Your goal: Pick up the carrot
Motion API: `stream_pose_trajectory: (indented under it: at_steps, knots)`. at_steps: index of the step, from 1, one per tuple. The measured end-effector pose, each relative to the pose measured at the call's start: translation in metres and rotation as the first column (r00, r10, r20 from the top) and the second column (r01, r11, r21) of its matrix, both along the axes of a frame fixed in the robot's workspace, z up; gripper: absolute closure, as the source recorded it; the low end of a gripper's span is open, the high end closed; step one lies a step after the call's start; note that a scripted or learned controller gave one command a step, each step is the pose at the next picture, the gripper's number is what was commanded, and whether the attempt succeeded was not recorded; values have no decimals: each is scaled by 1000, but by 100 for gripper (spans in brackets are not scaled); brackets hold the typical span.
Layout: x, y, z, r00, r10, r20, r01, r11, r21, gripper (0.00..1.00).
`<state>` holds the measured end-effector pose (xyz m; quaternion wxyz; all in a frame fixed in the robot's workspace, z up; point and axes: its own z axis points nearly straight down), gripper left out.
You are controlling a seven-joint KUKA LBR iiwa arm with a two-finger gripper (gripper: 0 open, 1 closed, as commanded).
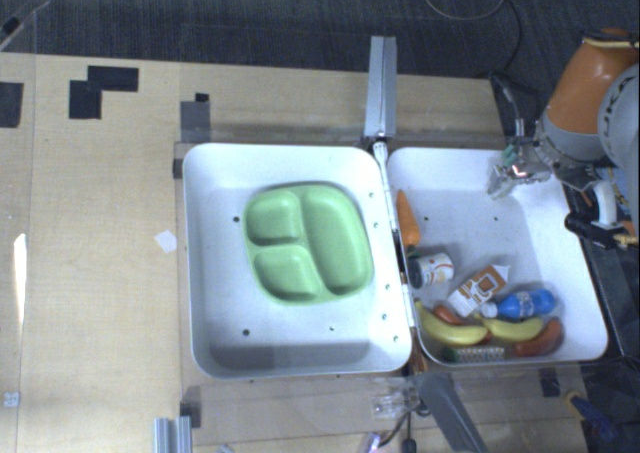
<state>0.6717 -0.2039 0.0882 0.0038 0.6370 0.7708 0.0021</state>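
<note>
Carrot (406, 219) lies along the left wall of the right bin (560, 241), touching no tool. Tool (515, 173) hangs over that bin's far right corner, well apart from the carrot. Left bin (215, 271) holds a green divided tray (305, 241). Bananas (485, 329) lie at the near wall.

- Carrot (406, 220): orange, slender, lying lengthwise against the right bin's (560, 241) left wall, near the far end.
- Sitting apart from the clutter at the near end.
</note>
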Motion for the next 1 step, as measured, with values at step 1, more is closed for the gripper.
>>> stream_pose_trajectory:
  at_steps: [1]
  knots:
    - [3,1,14,1000,3,9,-3,1000,-2,100]
